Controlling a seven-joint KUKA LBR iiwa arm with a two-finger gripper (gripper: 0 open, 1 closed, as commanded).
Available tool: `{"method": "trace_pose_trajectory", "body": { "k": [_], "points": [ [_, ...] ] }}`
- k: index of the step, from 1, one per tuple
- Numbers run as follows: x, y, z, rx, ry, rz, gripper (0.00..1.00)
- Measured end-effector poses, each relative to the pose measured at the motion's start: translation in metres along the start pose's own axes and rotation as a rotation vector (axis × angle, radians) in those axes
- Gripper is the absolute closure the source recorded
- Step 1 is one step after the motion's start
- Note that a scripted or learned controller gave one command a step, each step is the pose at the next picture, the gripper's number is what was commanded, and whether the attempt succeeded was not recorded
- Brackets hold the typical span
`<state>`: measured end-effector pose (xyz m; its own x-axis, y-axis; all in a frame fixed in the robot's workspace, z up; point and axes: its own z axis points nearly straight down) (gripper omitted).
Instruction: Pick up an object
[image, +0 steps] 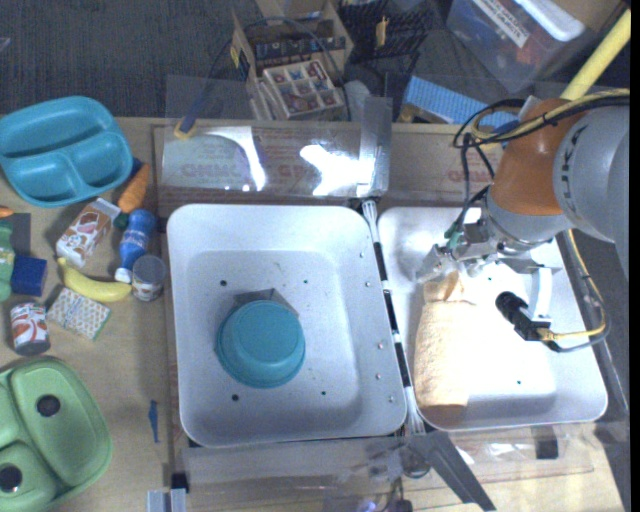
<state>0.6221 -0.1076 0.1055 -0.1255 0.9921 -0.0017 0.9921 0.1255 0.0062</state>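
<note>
Lying lengthwise in the right bin (570, 395), the tan sponge-like block (440, 345) is stretching away beneath my gripper (452, 258), which I'm seeing at its far end.

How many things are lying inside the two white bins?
2. A blue bowl sits upside down in the left bin. A tan sponge lies along the left side of the right bin, just below the arm's tool. The arm may hide something more.

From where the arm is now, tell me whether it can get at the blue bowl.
Probably yes. The blue bowl sits alone in the left bin, nothing over it; the gripper hangs above the right bin, beside a tan sponge.
</note>
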Motion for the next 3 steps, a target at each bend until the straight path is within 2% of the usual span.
{"method": "trace_pose_trajectory", "body": {
  "k": [1,2,3],
  "points": [
    [0.014,-0.036,0.016,-0.002,0.000,-0.045,0.00],
    [0.012,-0.035,0.005,-0.008,0.000,-0.041,1.00],
    [0.039,0.021,-0.116,0.004,0.001,-0.187,1.00]
  ]
}}
